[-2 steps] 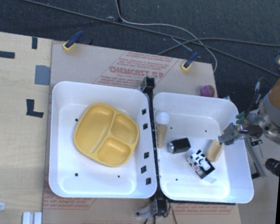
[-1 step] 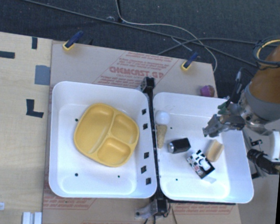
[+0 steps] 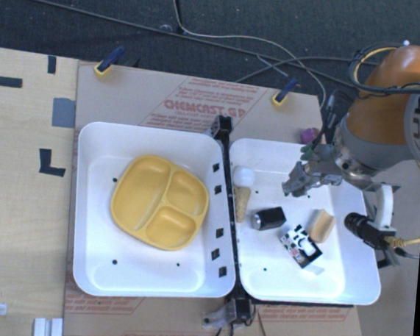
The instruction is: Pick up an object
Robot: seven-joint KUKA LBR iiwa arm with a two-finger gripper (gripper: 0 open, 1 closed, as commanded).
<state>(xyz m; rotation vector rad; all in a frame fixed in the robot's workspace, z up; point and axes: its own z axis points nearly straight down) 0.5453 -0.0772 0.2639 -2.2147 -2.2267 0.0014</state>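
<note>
My gripper (image 3: 297,187) hangs over the back of the right bin (image 3: 353,292), its grey fingers pointing down and to the left. Nothing shows between them. Just below and left of it a small black cylinder (image 3: 268,219) lies on the bin floor. A black and white patterned block (image 3: 300,246) sits beside that, and a tan bread-like piece (image 3: 321,225) lies to its upper right. An ice-cream cone toy (image 3: 243,191) with a white scoop rests against the bin's left wall.
The left bin (image 3: 83,255) holds a yellow divided plate (image 3: 161,201). A black divider with clips runs between the bins. A small purple object (image 3: 307,135) lies on the cardboard behind the right bin. Cables cross the dark floor at the back.
</note>
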